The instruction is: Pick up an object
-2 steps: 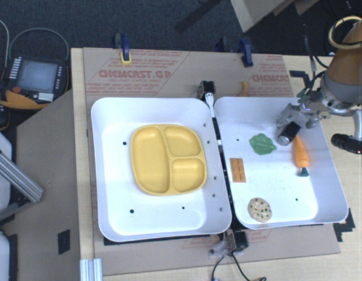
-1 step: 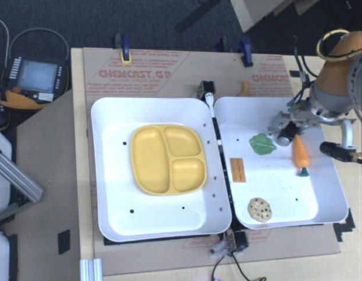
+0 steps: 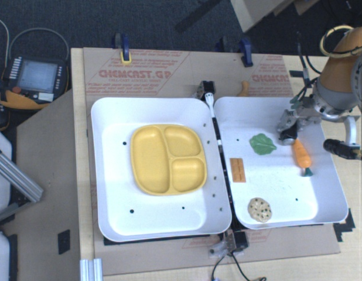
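Observation:
The right bin (image 3: 280,183) holds a green leaf-shaped piece (image 3: 262,144), an orange carrot (image 3: 301,154), a flat brown rectangular piece (image 3: 237,170) and a round speckled cookie (image 3: 259,209). My gripper (image 3: 286,134) hangs low over the bin's far right part. It sits just right of the green leaf and just up-left of the carrot's top end. Nothing is visibly held in it. The grey arm with its orange band (image 3: 339,75) reaches in from the right.
The left bin (image 3: 111,174) carries a yellow divided plate (image 3: 168,158) in its middle. A black ridge (image 3: 218,145) runs where the two bins meet. Blue clamps (image 3: 125,48) hold the cardboard sheet at the back edge.

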